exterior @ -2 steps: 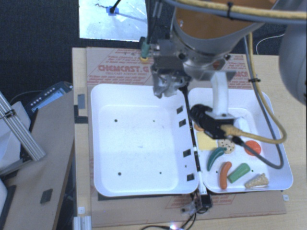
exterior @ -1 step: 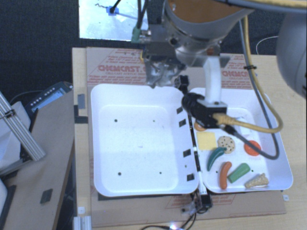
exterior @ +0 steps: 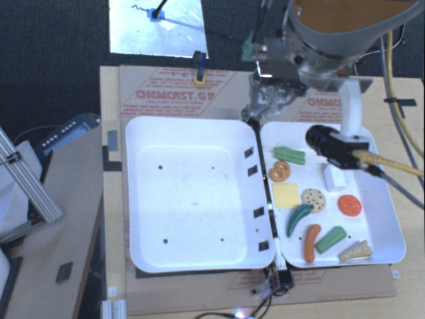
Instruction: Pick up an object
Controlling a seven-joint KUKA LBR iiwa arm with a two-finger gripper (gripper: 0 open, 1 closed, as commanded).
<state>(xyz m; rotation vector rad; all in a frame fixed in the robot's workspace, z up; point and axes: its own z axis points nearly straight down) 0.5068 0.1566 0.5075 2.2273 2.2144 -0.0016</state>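
The right bin (exterior: 388,228) holds several toy foods: a green leafy piece (exterior: 289,154), a pretzel (exterior: 279,172), a yellow cheese square (exterior: 286,195), a cookie (exterior: 313,199), a red tomato slice (exterior: 350,205), a white block (exterior: 335,177), a green pepper (exterior: 299,218), a sausage (exterior: 311,242), a green pickle (exterior: 330,239) and a bread wedge (exterior: 356,250). My gripper (exterior: 259,108) hangs over the back rim where the two bins meet, apart from all of these. Nothing shows in its grasp.
The left bin (exterior: 143,178) lies beside the right one, with black clips (exterior: 255,171) along the shared divider. A black camera unit (exterior: 332,146) with a yellow cable juts over the right bin's back. A yellow and blue clamp (exterior: 199,68) stands behind the left bin.
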